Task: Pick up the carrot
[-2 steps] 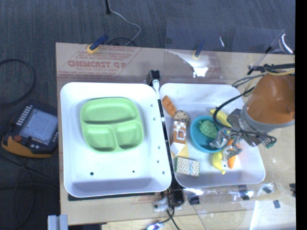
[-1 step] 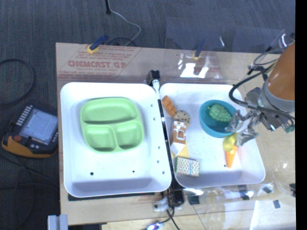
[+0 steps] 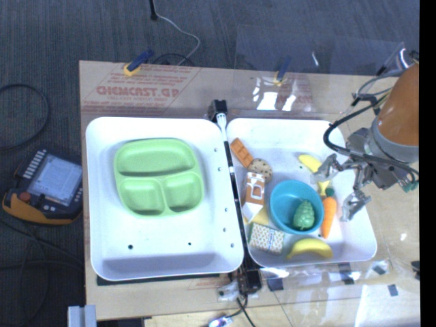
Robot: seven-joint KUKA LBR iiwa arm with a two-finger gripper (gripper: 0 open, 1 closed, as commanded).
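Carrot [image 3: 328,216] lies in the right bin [image 3: 286,129], lengthwise along the right wall, touching the blue bowl [image 3: 294,206], top end under the hand [image 3: 343,182]. Hand is released, fingers splayed, grasping nothing. Risk: one finger lands on the bowl rim or yellow piece [image 3: 310,162] and the carrot rolls out. Banana [image 3: 310,248] blocks the lower end. Little room at the wall; open room only above

One fixed camera looks down at a slant from above the surface [image 3: 136,87], far enough off to take in both white bins [image 3: 102,251] and some carpet beyond; the arm [image 3: 402,114] enters from the frame's right.
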